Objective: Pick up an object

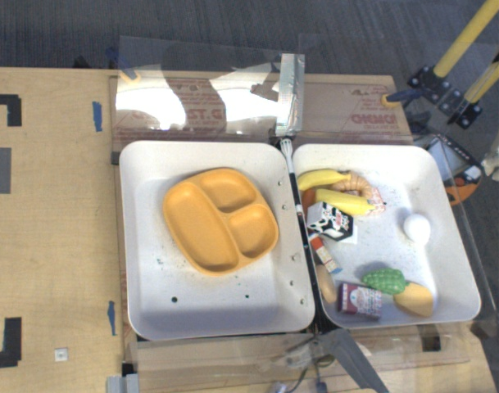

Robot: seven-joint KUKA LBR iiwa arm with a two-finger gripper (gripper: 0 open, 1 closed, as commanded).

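Left bin (138,244): it bears one orange divided plate (220,219), lying flat near the middle.
Right bin (450,211): it carries all the small candidates for the pick.
Top of right bin: two yellow bananas (341,193) lie touching, with a pinkish item just beside them.
Middle: a black-and-white carton (331,221) lies near the dividing wall, and a white ball (416,228) lies well apart on the right.
Bottom: a dark red can (360,299), a green toy (384,281) and a yellow fruit (415,299) are pressed together.
Pincer: I cannot tell how wide it stands, nor whether it has hold of anything.
Task progress: I judge that no object is lifted yet.
Risk, crowding: in the bottom cluster a closing grasp may push a neighbour or catch two things.
Risk, rolling: the ball may roll away on contact.
Risk, wall: the carton lies close to the rim, which may block one side.
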